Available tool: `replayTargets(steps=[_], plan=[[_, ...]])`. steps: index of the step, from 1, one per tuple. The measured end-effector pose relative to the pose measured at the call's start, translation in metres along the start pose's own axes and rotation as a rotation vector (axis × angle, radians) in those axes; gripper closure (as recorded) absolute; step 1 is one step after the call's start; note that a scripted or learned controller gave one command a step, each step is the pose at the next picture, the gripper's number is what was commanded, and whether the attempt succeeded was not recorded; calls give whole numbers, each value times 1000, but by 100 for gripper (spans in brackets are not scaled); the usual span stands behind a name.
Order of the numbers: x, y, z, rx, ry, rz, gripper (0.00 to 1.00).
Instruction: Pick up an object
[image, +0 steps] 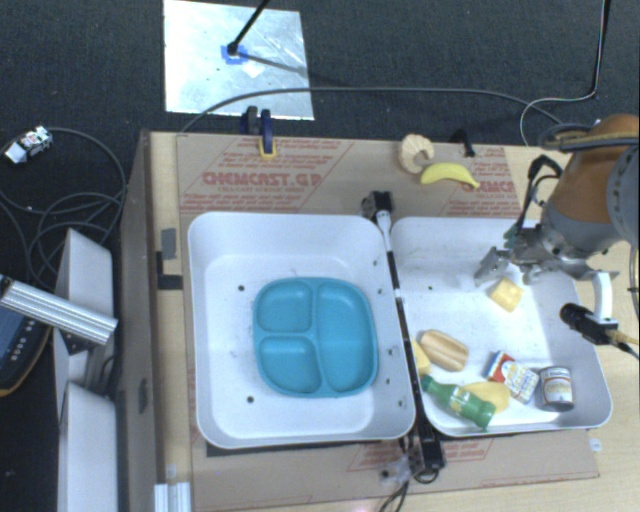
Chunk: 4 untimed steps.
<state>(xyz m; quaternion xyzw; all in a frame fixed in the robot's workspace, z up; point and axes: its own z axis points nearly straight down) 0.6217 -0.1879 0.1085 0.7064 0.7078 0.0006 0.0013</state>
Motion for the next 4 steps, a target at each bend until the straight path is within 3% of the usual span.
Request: replayTargets(steps=[1, 2, 3, 4], plan=[[23, -20, 20, -8, -6, -1, 0], [-19, 48, -38, -4, -2, -3, 0], [-19, 17, -6, 1, 0, 0, 0], [2, -6, 10, 2, 1, 1, 0]])
